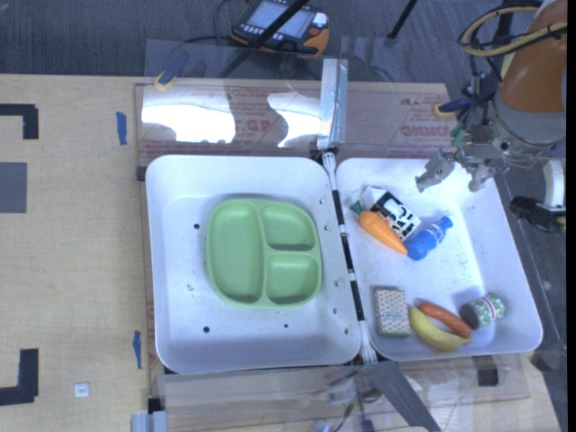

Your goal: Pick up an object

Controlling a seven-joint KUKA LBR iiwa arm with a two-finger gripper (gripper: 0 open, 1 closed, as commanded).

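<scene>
Jaws look spread wide with nothing between them; gripper [457, 171] hangs over the right bin's [517, 268] back edge. We'd target the blue bottle [429, 238], mid-bin, touching the carrot [382, 229] and black-and-white pack [398, 214]. We judge it light, rigid, slick and prone to roll, so pinch across the body. Its front-right side has free floor; the neighbours crowd the left. Banana [434, 328] and the rest sit near the front wall, tighter. Left bin carries the green tray [265, 252].
</scene>
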